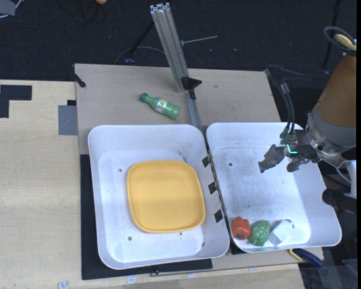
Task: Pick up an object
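The gripper (281, 159) hangs over the right bin (253, 138), above the bin's bare middle floor and toward its right wall. Its two dark fingers (269, 161) are spread apart with nothing between them, so it's released and carrying nothing, touching nothing that I can make out.

Now, where are the candidates? Down in the right bin's near corner, three small things are huddled together: a red-orange piece (240, 227) closest to the wall shared with the left bin, a green lumpy piece (259, 232) just beside it, touching or nearly so, and a small white-grey piece (280, 232) tucked against the green one on the other side. The row they make runs along the bin's near wall.

So the cluster lies toward the near wall of the right bin from the gripper, well apart from it, and a little toward the shared wall.

My read: the approach has not yet begun in earnest. The coming move needs a traverse toward that near corner and then a descent, and the tight packing against the wall looks awkward for getting a finger down on both sides of one piece.
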Controlling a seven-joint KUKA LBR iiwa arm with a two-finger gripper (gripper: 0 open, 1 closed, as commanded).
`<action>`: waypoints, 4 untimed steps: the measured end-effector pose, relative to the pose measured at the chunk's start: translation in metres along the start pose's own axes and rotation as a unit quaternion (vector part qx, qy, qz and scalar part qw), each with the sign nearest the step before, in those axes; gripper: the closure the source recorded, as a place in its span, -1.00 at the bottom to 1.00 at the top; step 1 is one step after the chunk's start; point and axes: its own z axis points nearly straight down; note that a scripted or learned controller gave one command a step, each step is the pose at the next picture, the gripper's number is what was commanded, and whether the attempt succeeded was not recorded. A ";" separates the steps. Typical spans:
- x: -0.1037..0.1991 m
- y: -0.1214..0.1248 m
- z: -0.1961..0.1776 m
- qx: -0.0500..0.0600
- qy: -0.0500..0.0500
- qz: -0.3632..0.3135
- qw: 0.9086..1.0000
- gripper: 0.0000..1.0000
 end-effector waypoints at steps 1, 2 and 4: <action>0.000 0.000 0.000 0.000 0.000 0.000 1.000 -1.00; 0.000 -0.001 0.063 0.003 0.000 0.000 1.000 -1.00; 0.006 0.001 0.161 0.002 0.000 0.000 1.000 -1.00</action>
